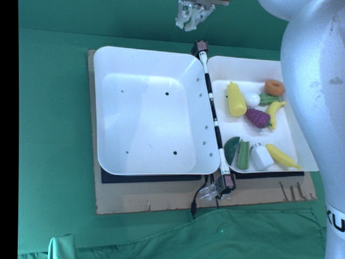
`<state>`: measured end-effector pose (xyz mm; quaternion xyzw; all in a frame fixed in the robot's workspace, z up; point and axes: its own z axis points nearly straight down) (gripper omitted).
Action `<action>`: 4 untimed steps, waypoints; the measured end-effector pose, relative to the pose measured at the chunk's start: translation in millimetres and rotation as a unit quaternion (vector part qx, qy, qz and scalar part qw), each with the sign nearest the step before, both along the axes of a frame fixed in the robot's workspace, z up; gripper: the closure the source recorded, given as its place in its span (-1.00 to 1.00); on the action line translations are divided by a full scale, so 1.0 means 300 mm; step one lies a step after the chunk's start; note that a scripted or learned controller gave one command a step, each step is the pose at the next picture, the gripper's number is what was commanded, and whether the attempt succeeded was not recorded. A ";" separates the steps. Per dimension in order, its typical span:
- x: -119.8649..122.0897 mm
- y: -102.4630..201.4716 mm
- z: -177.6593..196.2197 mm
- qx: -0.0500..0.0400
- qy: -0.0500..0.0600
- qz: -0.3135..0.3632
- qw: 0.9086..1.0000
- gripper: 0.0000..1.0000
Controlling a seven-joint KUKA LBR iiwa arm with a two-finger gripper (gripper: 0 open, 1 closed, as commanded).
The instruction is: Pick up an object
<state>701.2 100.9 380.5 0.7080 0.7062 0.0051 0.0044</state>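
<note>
Objects for picking lie in the right bin (302, 144): a yellow bottle-shaped toy (235, 99) near the divider, a white ball (252, 98) just beside it, an orange ring (274, 87), a green vegetable (269, 98), a purple aubergine (258, 117), and a banana (275, 112) touching it. Along the near edge sit a dark green wedge (232, 149), a light green stick (243, 155), a white block (262, 157) and a second yellow piece (282, 156). The left bin (151, 112) adjoins across a black-and-white bar (212, 112). The tool (193, 15) hangs above the far edge of the tabletop (54, 117) — well apart from the objects, nothing between its fingers; its opening cannot be judged. The grey arm (312, 90) overlaps the right bin's outer side.
</note>
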 end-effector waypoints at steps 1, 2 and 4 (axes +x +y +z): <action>-0.004 0.210 0.057 0.001 0.003 0.003 1.000 1.00; -0.003 0.221 -0.112 -0.001 0.007 0.000 1.000 1.00; -0.085 0.076 0.283 0.000 0.004 -0.001 1.000 1.00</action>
